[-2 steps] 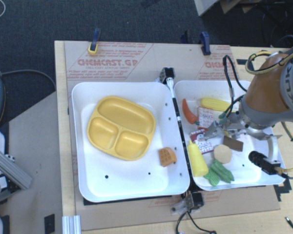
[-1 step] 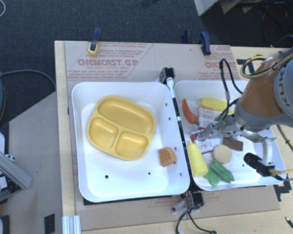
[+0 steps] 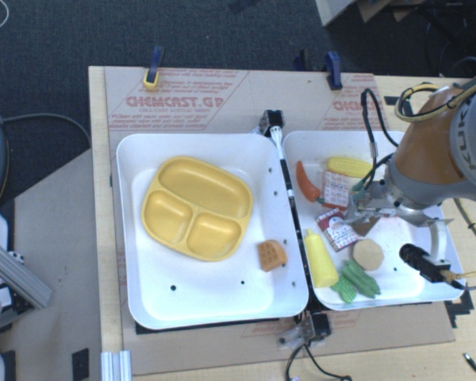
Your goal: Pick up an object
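My gripper (image 3: 363, 214) is low in the right bin (image 3: 397, 296), over a cluster of red and white packets (image 3: 338, 230). One more red and white packet (image 3: 334, 186) lies just left of it. A yellow corn cob (image 3: 348, 166) and an orange-red carrot (image 3: 306, 182) sit at the bin's far side. Toward the near side lie a yellow bottle (image 3: 320, 259), a round tan biscuit (image 3: 368, 254) and a green vegetable (image 3: 355, 281). The arm's grey and orange wrist (image 3: 432, 161) hides the bin's right part.
The left bin (image 3: 135, 236) holds a yellow divided plate (image 3: 195, 208) and a small brown waffle piece (image 3: 272, 255) near the shared wall. Blue clamps (image 3: 332, 70) grip the bench's far edge. Cables hang at the right.
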Tool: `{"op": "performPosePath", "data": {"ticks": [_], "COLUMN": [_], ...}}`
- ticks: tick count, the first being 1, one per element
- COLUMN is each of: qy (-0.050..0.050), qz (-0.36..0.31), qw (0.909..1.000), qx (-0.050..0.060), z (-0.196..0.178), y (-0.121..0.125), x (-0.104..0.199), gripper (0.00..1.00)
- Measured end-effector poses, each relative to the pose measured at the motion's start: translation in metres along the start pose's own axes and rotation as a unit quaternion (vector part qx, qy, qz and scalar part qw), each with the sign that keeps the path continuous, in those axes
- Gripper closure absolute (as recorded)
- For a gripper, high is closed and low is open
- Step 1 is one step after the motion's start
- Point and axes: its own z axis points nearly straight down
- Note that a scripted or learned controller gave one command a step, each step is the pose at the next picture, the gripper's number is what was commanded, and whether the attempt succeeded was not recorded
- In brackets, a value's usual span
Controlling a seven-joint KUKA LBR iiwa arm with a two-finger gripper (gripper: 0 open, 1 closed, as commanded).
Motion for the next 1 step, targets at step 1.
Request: {"op": "performPosePath", "data": {"ticks": [1], "qy": [-0.001], "qz": [-0.001], "qw": [1.0000], "qx": [0.005], "z": [-0.0430], "y": [-0.0008], "x": [-0.0010], "gripper": [1.00]}}
